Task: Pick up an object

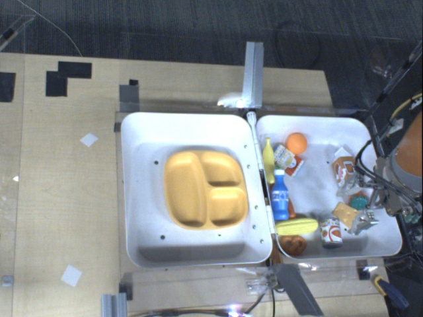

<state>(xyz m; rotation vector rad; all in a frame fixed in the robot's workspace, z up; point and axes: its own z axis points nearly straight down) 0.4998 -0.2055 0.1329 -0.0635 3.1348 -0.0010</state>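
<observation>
The camera view, left to right: yellow tray point(203, 190) in the left bin point(132, 177); blue bottle point(280, 197), corn point(297, 227) and orange point(297, 142) crowd the right bin point(310, 125). At the frame's right the hand point(367, 218) hangs low; its grip, cannot tell. Best drop onto one isolated piece.

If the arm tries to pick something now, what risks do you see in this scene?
1. The right bin is crowded: the gripper sits low among a small can and a tan packet, so it may push them instead of grasping one.
2. The blue bottle and corn cob lie close to the bin's left wall, which likely leaves little finger room.
</observation>
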